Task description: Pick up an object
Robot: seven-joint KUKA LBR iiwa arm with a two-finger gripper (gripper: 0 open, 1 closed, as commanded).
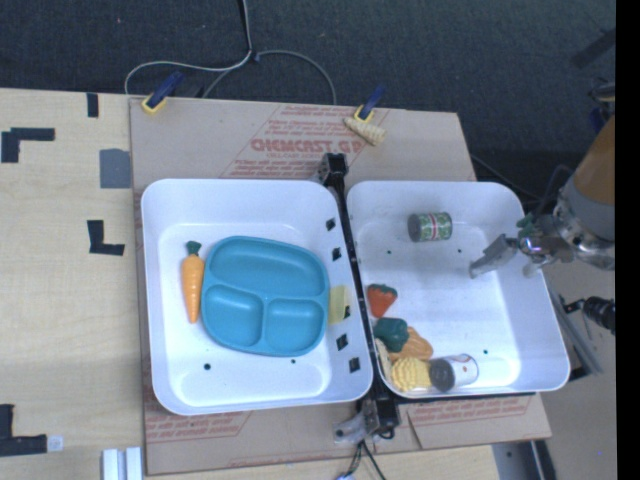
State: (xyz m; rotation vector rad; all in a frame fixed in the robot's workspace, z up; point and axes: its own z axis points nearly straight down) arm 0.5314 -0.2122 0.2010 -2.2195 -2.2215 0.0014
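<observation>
Here, the 2 shallow white bins sit side by side on a sheet of brown cardboard (300, 143) laid over the bench (60, 298). The arm (590, 203) reaches in from the right, and its tool (500, 255) hangs over the right bin (535, 313) near that bin's right wall; whether its fingers are apart or together cannot be told at this angle, and nothing can be seen between them. In the right bin, a small green-labelled can (430, 227) lies on its side toward the far wall, well apart from the rest. Along that bin's left side sits a cluster of toy food: a red piece (381, 299), a dark green piece (391, 333) just below it, an orange-brown piece (416, 347) touching the green one, and a yellow corn cob (408, 372) at the near edge. Just beside the corn lies a second can (453, 372), white with a dark end, also on its side. The left bin (170, 218) holds a blue divided plate (264, 295) with 3 compartments, an orange carrot (192, 283) with a green top lying just left of the plate, and a small yellow block (337, 304) against the plate's right edge. 2 clamps (160, 97) grip the cardboard's far edge, and a white cable (240, 28) trails across the dark floor beyond.
</observation>
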